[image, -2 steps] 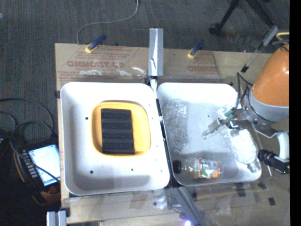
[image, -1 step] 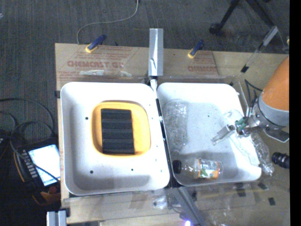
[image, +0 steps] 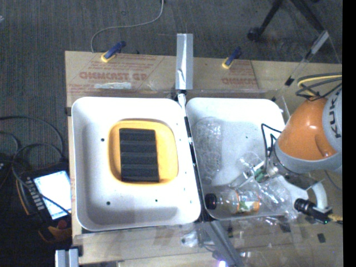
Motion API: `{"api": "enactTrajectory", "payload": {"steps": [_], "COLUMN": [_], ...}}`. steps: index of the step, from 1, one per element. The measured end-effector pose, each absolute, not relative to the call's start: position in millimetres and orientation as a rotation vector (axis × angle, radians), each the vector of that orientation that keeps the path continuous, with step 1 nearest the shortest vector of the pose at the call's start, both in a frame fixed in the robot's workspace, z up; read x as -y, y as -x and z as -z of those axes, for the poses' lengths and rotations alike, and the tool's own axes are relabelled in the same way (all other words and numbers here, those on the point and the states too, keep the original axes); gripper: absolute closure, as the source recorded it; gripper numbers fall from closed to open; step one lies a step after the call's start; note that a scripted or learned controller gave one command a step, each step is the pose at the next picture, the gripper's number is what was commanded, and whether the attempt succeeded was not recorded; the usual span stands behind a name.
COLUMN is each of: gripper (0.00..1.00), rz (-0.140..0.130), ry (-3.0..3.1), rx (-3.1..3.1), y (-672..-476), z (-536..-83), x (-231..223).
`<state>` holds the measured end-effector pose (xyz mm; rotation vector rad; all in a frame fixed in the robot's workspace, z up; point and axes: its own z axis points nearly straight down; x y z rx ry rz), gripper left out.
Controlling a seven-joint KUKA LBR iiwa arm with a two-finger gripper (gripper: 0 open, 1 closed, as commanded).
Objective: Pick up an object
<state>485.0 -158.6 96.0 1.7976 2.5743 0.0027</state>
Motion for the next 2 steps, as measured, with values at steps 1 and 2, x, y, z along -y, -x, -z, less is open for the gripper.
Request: {"api": "enactTrajectory", "payload": {"steps": [1,2], "gripper": [0.00,0.00], "rz": [-0.011,-0.006], "ry": [-2.011,-2.044], "rx": [-2.406,-2.366], "y": [-527.6,-553.4], "z": [-91.2,-91.5], "x": [182.2,152.3]}}
